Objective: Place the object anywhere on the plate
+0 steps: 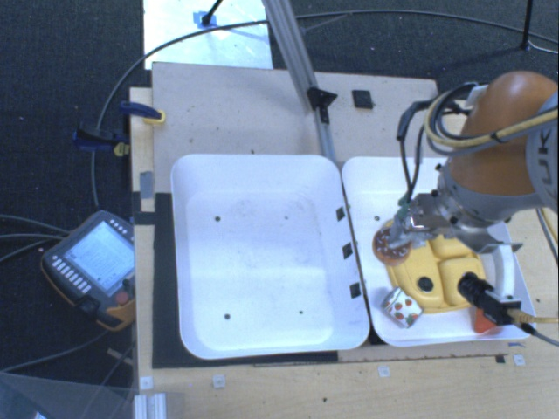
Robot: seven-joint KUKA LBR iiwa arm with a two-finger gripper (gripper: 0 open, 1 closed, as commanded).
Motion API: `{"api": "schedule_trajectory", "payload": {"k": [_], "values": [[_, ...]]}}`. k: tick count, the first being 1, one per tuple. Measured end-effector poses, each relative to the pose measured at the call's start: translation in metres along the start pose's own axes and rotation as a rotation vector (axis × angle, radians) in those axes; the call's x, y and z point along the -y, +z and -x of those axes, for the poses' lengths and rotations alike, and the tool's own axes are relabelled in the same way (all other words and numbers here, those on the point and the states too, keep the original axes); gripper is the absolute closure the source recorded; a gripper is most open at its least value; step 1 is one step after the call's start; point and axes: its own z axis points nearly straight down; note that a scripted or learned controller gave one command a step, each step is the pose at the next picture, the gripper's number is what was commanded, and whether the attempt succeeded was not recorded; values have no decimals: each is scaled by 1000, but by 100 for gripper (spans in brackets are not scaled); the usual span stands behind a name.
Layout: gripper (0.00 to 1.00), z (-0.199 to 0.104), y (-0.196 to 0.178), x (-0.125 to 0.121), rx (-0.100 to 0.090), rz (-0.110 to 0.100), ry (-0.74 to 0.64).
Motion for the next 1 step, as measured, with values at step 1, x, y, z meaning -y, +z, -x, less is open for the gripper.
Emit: {"api": "schedule_trajectory", "payload": {"k": [1], "values": [[100, -58, 16, 2, -1, -1, 0]]}}
